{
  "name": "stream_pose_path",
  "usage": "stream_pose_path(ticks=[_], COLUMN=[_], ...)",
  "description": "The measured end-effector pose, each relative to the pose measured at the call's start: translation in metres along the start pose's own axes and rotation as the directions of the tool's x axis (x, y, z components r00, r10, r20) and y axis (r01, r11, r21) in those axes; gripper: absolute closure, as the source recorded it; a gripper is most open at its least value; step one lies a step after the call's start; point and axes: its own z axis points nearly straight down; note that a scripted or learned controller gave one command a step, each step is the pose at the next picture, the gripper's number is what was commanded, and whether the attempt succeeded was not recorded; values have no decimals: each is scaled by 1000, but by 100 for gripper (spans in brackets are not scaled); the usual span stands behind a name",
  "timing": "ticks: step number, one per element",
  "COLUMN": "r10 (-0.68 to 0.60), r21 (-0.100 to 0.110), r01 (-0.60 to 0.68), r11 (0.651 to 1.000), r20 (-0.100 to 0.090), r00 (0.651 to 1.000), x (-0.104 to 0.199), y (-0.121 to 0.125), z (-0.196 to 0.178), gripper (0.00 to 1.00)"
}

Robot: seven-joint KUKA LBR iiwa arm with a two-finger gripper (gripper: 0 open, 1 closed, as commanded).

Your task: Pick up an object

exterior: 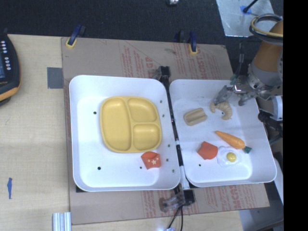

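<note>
The claw [225, 98], fingers spread, hovered over the croissant [224, 109] at the right bin's [262, 143] one o'clock; its curved shape risked slipping free.

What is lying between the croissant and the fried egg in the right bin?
In the camera view, the carrot lies between the croissant and the fried egg, slanted across the white floor of the right bin.

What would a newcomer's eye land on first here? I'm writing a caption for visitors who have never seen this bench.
Probably the yellow divided plate in the middle of the left bin, with a small red piece just below it. Next, the toy food in the right bin: a carrot, a fried egg, a red wedge and a bread roll. The gripper hangs over a croissant near that bin's far edge.
</note>
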Motion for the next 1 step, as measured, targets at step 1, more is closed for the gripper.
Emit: stream_pose_path(ticks=[1], r10=[-4], r21=[-3], r01=[4], r11=[1000], r20=[-1], r00=[1000], x=[39], y=[1], z=[19], gripper=[0])
